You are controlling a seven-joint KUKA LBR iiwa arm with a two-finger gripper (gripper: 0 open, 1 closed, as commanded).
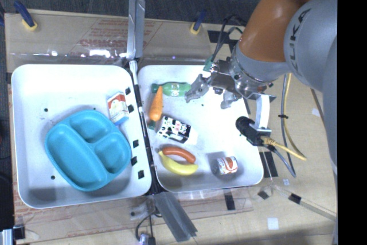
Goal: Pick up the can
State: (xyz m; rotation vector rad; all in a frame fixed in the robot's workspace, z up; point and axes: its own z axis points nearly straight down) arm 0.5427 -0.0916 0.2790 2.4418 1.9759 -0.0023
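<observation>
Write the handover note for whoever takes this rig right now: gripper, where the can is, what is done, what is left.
Gripper: open, nothing between its fingers, over the upper part of the right bin, close to the green bottle.
Can: lying on its side near the right bin's front right corner, apart from the gripper and not touched.
Nearby: banana and sausage to the can's left, carrot and black-and-white box further up. The left bin holds a blue divided plate and a small carton.
Done: nothing yet.
Left: bring the gripper over the can, close on it, lift.
</observation>
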